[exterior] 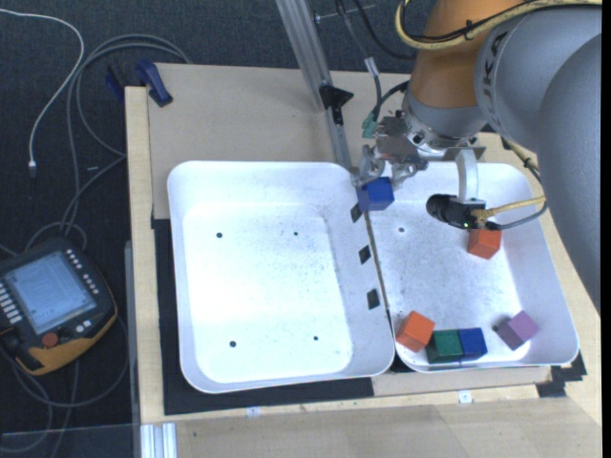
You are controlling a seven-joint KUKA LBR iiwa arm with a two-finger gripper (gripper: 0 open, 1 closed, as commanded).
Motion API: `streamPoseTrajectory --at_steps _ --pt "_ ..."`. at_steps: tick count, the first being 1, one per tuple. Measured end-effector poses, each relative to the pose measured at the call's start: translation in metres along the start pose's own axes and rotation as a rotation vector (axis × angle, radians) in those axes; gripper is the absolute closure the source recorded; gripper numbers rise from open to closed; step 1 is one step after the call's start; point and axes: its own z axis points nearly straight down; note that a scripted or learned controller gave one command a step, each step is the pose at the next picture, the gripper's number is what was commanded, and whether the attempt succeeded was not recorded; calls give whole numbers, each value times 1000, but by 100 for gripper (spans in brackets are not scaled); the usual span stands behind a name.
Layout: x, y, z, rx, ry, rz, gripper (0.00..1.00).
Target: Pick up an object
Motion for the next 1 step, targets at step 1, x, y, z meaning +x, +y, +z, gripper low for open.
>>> streamPoseTrajectory --at_steps 1 --pt "66 -4 6 3 -1 1 100"
